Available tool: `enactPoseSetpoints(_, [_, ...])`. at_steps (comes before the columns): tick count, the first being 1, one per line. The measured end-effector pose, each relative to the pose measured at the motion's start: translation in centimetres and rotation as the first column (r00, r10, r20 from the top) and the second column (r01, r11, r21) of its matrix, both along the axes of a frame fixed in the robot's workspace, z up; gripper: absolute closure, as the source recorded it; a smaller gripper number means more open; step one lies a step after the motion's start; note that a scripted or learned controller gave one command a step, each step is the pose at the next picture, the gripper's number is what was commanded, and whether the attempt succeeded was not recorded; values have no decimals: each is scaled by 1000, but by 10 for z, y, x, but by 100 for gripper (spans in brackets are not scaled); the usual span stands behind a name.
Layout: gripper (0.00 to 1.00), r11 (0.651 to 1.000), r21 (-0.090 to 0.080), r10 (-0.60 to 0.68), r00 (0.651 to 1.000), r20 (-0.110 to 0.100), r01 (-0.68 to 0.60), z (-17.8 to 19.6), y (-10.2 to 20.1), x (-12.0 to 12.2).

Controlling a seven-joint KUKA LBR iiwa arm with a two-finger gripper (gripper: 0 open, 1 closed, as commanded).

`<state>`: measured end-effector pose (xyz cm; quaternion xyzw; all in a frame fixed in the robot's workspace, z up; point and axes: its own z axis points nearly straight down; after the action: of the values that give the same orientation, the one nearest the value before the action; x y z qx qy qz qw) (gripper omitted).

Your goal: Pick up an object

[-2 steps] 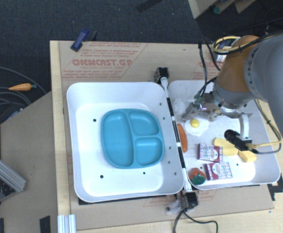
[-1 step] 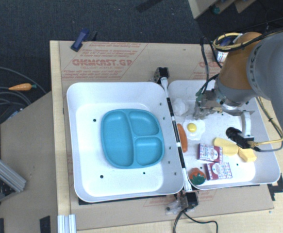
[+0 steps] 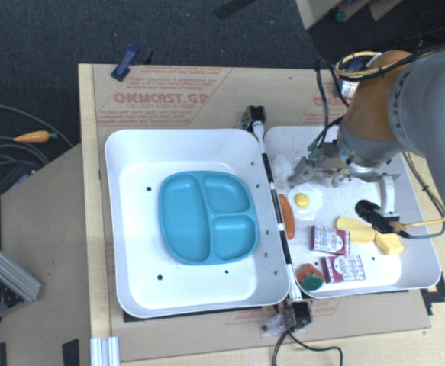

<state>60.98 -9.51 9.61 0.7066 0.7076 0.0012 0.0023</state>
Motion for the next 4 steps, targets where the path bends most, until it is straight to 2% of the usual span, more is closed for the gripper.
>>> enactPoseSetpoints(1, [0, 1000, 4, 6, 997, -73, -5, -18, -6, 43])
enactPoseSetpoints(2, [100, 1000, -2, -1, 999, -40, 1, -6, -6, 49])
enactPoseSetpoints(3, [0, 1000, -8, -4, 999, -38, 4, -5, -9, 49])
enactPoseSetpoints(4, [100, 1000, -5, -3, 999, -37, 3, 6, -7, 50])
